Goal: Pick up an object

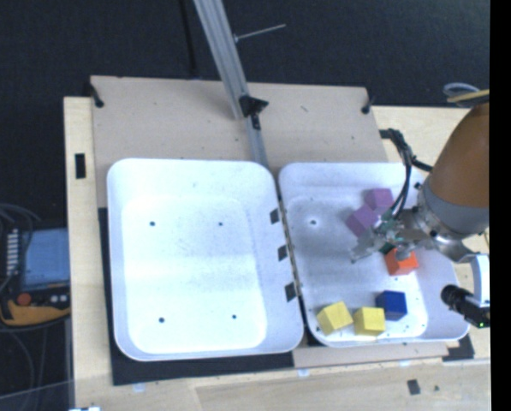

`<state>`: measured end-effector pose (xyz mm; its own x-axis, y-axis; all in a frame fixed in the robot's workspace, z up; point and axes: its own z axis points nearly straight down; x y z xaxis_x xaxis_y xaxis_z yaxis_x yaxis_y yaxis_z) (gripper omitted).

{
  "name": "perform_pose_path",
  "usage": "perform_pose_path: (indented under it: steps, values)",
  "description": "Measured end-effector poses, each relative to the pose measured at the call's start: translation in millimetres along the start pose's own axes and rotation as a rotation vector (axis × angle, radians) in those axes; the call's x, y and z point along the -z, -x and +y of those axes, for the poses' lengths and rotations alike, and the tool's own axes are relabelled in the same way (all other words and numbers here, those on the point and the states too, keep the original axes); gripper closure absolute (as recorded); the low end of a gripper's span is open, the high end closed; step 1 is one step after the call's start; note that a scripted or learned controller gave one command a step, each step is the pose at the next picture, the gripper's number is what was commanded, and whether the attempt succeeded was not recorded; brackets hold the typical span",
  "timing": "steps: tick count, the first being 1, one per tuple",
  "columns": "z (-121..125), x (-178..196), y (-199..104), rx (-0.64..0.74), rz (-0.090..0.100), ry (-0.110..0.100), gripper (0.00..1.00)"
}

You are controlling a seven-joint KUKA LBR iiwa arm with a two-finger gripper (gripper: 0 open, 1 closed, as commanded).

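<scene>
My gripper (380, 241) hangs low over the middle of the right bin (323, 187), reaching in from the right under the grey and orange arm (460, 178). An orange block (401, 263) lies just right of and below it, partly under the wrist. Two purple blocks (377, 199) (362, 221) sit just above the gripper, the lower one close to its tip. A blue block (393, 303) and two yellow blocks (334, 317) (370, 319) rest near the bin's front edge. Whether anything is held is hidden from me.
The left bin (195, 255) stands beside the right one, with clips along the shared wall (282, 251). A slanted metal rail (225, 50) rises behind the bins. Cables and a blue box (45, 259) lie off the bench at left.
</scene>
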<state>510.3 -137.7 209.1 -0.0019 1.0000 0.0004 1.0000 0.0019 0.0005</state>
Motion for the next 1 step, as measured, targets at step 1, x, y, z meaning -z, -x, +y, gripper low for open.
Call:
perform_pose_path:
  steps: [1]
  values:
    - [0.1, 0.1, 0.3, -0.003, 0.000, 0.001, 0.00]
